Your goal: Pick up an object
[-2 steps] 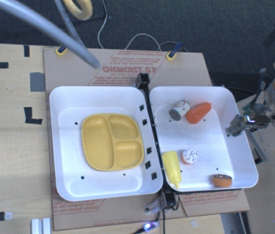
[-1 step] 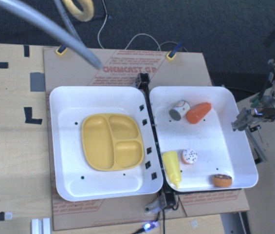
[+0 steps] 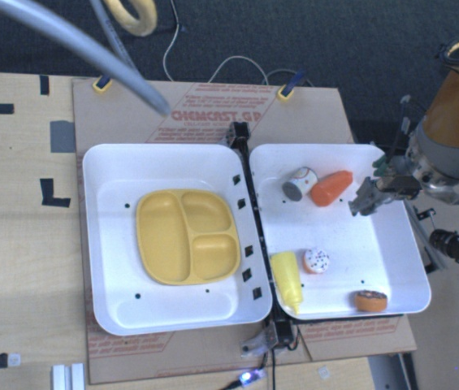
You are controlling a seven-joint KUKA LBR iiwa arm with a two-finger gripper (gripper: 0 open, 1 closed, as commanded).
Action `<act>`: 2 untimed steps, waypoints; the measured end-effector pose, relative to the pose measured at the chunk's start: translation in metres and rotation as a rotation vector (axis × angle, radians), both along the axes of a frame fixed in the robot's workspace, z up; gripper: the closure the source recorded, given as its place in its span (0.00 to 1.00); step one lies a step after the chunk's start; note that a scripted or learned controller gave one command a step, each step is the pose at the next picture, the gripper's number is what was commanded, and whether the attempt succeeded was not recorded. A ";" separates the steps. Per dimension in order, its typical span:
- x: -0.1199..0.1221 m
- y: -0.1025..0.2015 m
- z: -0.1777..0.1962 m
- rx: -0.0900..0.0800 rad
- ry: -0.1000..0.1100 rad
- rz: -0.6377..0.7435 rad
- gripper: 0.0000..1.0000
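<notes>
We are at the approach: our dark two-finger gripper (image 3: 365,200) hovers at the right white bin (image 3: 400,250), just beside the orange carrot-shaped toy (image 3: 331,187); its opening we cannot tell. Next comes descending squarely over that toy.

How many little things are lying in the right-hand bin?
5: a grey cup and carrot at the back, a yellow bottle and speckled ball in front, a doughnut front right.

Two white bins (image 3: 99,218), one yellow tray (image 3: 187,236), five small items (right bin) (image 3: 331,188)
</notes>
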State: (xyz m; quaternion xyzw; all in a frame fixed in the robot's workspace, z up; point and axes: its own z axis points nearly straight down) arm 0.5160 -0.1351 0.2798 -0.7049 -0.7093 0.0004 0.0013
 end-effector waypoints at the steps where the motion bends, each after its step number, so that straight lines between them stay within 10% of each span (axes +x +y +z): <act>1: 0.020 0.048 -0.001 -0.001 -0.001 0.000 1.00; 2: 0.038 0.096 -0.026 0.000 0.001 0.000 1.00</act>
